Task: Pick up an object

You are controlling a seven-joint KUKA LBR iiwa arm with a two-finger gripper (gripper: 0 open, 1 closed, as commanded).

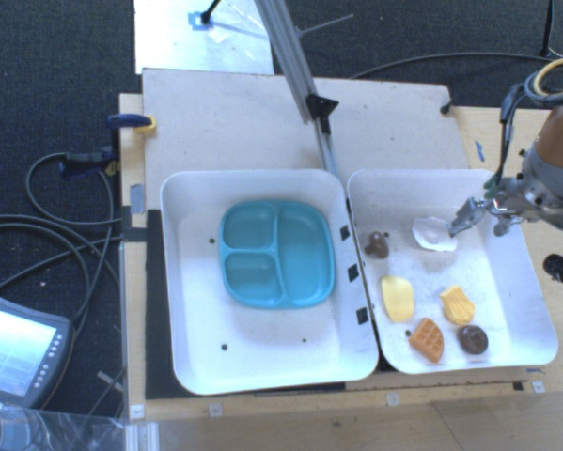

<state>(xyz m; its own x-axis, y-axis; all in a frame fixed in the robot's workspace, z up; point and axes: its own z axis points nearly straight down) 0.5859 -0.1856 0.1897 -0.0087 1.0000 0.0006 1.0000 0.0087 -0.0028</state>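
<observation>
White and shiny, a small crumpled object [434, 234] lies near the back of the right bin [516, 280]. The gripper [473, 216] hangs just beside it, on its right, fingers spread apart with nothing between them. In the same bin sit a little brown piece [378, 245], a yellow piece [398, 299], 2 orange waffle-like pieces [428, 339] and a dark brown lump [473, 339]. The left bin [192, 336] holds a teal tray [276, 254] with 3 sections.
</observation>
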